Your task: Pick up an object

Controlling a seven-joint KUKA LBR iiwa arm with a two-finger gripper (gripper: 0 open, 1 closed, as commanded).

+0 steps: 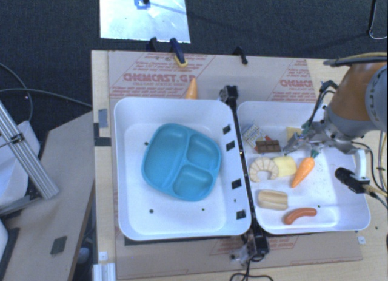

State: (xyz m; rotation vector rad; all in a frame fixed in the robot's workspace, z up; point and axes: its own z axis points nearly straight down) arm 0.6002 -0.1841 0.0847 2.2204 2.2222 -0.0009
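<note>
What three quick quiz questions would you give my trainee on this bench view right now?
1. True or false: the blue divided plate lies in the left bin.
2. Which item lies nearest the front rim of the right bin? A) carrot B) sausage C) croissant
3. Fill in: the gripper hangs over the ____ bin, close to the brown chocolate bar.

Key: 1 true. 2 B, the sausage. 3 right.
</note>
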